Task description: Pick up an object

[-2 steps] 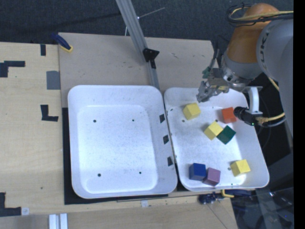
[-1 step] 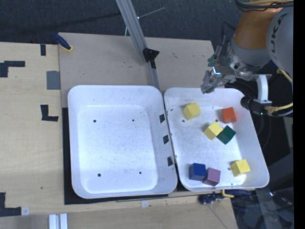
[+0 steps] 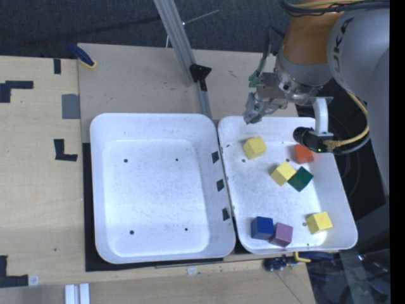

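Camera view gives you the near edge of the counter [image 3: 38, 233] first, where both white bins sit side by side on a dark mat. Nearest you in the right bin [image 3: 329, 236], a blue cube [image 3: 262, 227] and a purple cube [image 3: 282, 233] touch each other close to the front rim, with a yellow cube [image 3: 319, 221] near the right corner. You have bare floor between that row and the next group. Mid-bin, a second yellow cube [image 3: 283, 172] touches a dark green cube [image 3: 300, 178]. Farther back, a third yellow cube [image 3: 254, 147] stands alone with open room on all sides, and an orange-red cube [image 3: 304, 154] sits by the right wall, partly under a black fitting on the arm. All the cubes are small, plain and solid-coloured. The left bin [image 3: 101, 170] offers you a wide bare floor with a few dark specks. At the far rim of the right bin the claw [image 3: 255, 116] hangs above the back left corner, just behind the lone yellow cube; nothing is seen between its tips, and whether they are spread or closed you cannot tell.
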`<state>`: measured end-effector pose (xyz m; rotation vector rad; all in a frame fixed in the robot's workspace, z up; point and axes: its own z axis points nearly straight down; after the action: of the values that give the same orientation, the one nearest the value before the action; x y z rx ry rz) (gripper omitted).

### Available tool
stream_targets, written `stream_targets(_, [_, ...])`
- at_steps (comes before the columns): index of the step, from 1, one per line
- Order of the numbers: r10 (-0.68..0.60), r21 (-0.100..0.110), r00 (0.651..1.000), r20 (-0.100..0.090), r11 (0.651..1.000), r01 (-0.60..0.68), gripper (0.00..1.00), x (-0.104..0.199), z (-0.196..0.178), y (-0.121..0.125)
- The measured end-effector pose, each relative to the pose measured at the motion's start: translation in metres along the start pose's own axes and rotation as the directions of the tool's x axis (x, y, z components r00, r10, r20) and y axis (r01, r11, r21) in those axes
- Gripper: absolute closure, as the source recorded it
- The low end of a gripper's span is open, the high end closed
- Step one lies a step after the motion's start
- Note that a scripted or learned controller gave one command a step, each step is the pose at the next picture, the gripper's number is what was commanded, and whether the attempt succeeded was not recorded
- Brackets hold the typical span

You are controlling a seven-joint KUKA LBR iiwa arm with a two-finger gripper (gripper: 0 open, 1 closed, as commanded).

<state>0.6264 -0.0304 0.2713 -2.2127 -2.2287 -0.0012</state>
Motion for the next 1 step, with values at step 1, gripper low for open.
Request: stream_targets(1, [0.0, 0.002, 1.0, 0.0, 1.0, 0.0, 1.0, 0.0569, 0.0149, 0.0164])
